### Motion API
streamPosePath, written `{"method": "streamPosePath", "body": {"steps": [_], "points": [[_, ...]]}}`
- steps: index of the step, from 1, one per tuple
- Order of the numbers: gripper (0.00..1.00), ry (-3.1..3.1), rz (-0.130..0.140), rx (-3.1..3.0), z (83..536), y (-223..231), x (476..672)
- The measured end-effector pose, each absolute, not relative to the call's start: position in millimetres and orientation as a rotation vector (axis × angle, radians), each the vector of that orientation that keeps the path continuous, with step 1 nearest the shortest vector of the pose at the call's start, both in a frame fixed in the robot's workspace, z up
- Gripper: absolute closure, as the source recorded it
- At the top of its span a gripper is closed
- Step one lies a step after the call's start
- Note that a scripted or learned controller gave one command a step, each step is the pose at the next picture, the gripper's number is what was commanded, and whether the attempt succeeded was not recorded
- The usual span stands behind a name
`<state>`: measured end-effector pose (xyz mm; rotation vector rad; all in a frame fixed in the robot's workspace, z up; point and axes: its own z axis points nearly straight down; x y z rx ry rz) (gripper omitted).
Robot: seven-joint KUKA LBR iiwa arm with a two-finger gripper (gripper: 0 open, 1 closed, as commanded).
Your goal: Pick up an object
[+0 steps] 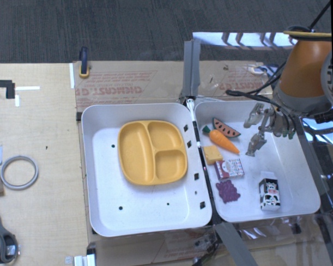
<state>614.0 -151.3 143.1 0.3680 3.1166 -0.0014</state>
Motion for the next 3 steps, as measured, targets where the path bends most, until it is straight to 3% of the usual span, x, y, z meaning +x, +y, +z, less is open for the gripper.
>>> {"method": "streamPosePath", "body": {"steps": [1,2,3], "points": [[0.0,3.054,-0.001,0.714,93,-95,653.1],[1.0,3.04,0.002,0.705,110,-94,658.0],[1.0,3.022,-0.001,0.846,218,-56,639.5]]}}
